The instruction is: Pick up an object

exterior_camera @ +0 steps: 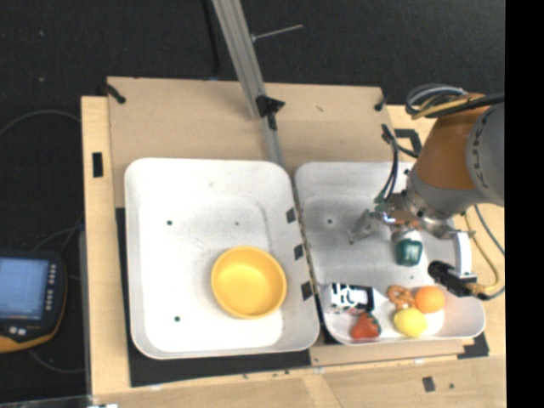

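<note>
- The arm [450, 155] reaches in from the right over the right-hand bin [340, 194], its orange band showing above the grey wrist.
- The gripper [367, 226] hangs over the middle of the right bin, its metal fingers pointing left and downward toward the bin floor; the view is too small and blurred to tell whether it is open or closed, and nothing can be made out between its tips.
- A green object [409, 251] sits just below the wrist, close beside the gripper body — whether it lies on the bin floor or touches the arm cannot be told.
- The other loose things are gathered at the near edge of the right bin, well apart from the gripper tips and below them in the view:
  - a black-and-white item [350, 296] nearest the divide between the bins;
  - a red strawberry-like piece [365, 326] just beside it, at the bin's front rim;
  - a yellow lemon-like fruit [410, 321] further right;
  - an orange fruit [431, 299] touching or nearly touching the yellow one;
  - a small orange-brown ring-shaped piece [399, 295] just left of the orange fruit.
- The left bin [170, 194] holds a yellow bowl [248, 281], upright, toward its near right corner — far from the gripper.
- A handheld screen unit [30, 300] lies off the bench at the left edge.
</note>
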Controlling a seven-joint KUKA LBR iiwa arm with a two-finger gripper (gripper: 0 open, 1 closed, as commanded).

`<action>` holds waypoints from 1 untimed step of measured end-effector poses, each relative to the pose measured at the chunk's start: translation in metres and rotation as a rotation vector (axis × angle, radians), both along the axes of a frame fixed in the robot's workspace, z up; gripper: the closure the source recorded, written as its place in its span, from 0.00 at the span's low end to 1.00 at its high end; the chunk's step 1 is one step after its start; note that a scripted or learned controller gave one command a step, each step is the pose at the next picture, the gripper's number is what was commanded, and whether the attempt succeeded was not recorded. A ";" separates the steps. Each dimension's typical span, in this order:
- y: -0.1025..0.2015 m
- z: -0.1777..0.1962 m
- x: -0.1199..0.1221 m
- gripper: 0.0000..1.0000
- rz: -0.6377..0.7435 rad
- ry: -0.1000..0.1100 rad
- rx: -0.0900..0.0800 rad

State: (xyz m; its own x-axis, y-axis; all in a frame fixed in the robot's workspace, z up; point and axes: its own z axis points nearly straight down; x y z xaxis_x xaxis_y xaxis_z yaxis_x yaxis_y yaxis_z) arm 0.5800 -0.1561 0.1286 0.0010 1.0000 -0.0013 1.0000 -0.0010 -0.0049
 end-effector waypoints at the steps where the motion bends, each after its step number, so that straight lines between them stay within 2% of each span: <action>1: -0.001 0.015 0.002 1.00 -0.006 -0.009 0.000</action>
State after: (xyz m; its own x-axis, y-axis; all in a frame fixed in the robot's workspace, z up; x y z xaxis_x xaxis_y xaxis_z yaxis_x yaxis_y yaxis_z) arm 0.5823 -0.1570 0.1434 0.0067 1.0000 -0.0008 1.0000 -0.0067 0.0040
